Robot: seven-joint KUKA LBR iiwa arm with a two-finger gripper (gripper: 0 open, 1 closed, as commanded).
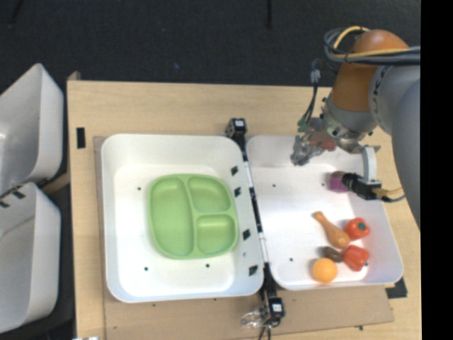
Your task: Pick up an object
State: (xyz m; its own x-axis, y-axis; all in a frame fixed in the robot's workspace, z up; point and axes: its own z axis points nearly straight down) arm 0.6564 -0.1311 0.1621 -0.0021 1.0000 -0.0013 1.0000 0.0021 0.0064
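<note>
No legible text, label, brand, number or sign is found anywhere in the camera view. Small black marks are noted along the divider (249, 204) between the two bins, at the 12 o'clock and 6 o'clock ends and along its length, but nothing on them can be read. Small dark dots are seen on the bin floors; these are not characters.

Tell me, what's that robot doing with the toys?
The robot arm's hand hangs over the far end of the right bin, with nothing in it that I can see. The toy food sits at the near end: an orange ball, two red peppers and a tan gourd. A green plate lies in the left bin.
</note>
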